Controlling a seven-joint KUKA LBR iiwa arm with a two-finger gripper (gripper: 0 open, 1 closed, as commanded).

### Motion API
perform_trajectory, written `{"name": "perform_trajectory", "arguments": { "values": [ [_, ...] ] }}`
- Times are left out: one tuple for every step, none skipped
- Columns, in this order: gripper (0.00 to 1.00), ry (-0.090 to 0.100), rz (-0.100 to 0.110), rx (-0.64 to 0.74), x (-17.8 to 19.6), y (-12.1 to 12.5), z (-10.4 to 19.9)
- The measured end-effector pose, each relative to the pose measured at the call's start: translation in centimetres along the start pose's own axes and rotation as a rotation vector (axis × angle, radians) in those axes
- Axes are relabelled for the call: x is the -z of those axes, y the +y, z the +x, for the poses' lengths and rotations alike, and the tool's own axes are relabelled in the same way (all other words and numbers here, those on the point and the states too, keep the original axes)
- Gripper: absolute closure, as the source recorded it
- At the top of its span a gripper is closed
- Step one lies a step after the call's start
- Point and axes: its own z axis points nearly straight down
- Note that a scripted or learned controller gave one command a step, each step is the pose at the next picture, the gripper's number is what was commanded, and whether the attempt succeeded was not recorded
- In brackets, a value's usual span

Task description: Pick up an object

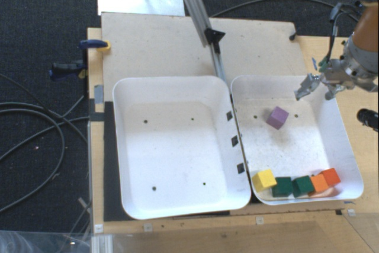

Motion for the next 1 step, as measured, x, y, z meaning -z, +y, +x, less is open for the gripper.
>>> {"name": "perform_trajectory", "arguments": {
  "values": [
    [0.00, 0.002, 0.005, 0.002, -15.03, 1.13, 6.12]
  ]
}}
